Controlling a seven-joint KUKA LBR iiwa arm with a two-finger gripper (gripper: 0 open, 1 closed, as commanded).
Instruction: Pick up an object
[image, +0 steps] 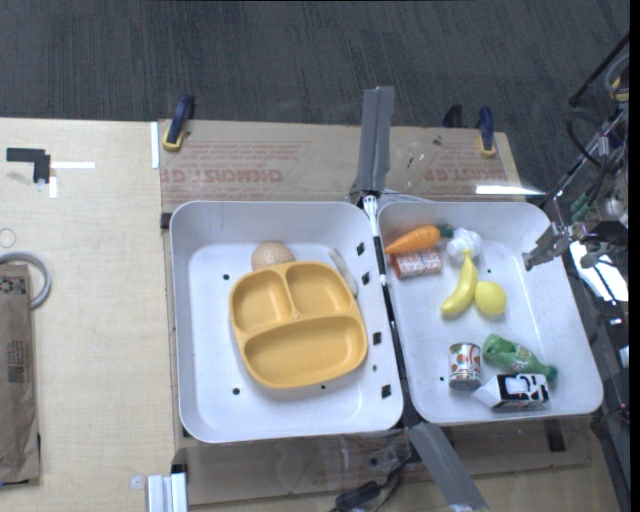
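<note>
The right bin (570, 330) holds several objects. An orange carrot (412, 239) lies at its far left corner, with a small reddish-brown packet (417, 264) just in front of it. A yellow banana (460, 288) lies beside a yellow lemon (490, 297) in the middle. Near the front are a small printed can (463, 366), a green packet (515, 355) and a black-and-white carton (520, 391). A white lump (464, 240) sits by the carrot's green top.
The left bin (200, 330) holds a yellow divided plate (298, 325) with a beige round roll (271, 256) behind it. A grey divider post (375, 140) rises between the bins. Cables and metal hardware (590, 220) crowd the right bin's far right edge.
</note>
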